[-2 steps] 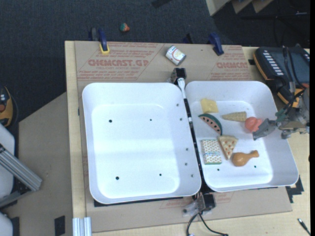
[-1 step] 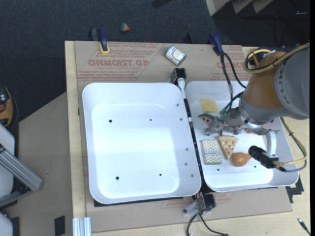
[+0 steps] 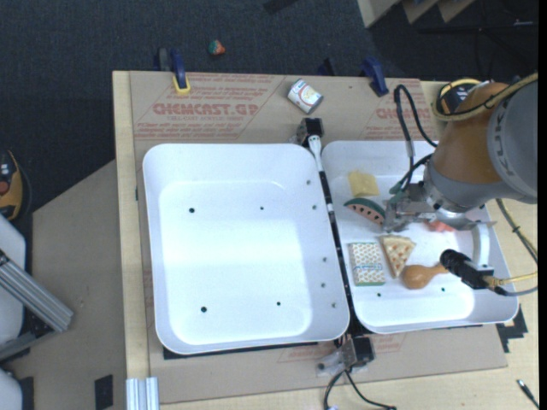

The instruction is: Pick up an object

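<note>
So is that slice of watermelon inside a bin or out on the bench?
Inside. The watermelon slice lies flat on the floor of the right bin, near the divide between the bins, beside the tool.

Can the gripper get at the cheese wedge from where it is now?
Probably yes. The gripper hangs low in the right bin, with the cheese wedge just to its upper left. Nothing lies on the wedge; the watermelon slice beside it could get nudged.
</note>
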You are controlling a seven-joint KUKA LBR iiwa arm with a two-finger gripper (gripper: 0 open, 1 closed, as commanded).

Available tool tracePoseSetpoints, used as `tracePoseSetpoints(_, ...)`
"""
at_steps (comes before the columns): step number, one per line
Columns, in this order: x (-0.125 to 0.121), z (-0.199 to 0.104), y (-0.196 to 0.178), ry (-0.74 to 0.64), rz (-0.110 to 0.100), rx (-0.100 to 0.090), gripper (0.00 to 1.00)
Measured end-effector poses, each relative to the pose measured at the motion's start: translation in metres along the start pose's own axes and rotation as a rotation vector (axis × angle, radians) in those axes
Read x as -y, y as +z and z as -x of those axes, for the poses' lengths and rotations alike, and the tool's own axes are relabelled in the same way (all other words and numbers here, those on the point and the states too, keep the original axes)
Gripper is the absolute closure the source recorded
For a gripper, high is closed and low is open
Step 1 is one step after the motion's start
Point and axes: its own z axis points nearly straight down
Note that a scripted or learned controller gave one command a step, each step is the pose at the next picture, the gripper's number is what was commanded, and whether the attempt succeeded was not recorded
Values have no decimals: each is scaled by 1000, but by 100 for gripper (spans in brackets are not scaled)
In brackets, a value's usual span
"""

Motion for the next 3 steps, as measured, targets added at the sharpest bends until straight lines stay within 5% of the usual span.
tracePoseSetpoints(1, 0, 0, 1, 0, -1, 0, 0)
tracePoseSetpoints(2, -79, -6, 11, -4, 4, 0, 0)
tracePoseSetpoints(3, -38, -19, 11, 1, -8, -3, 0)
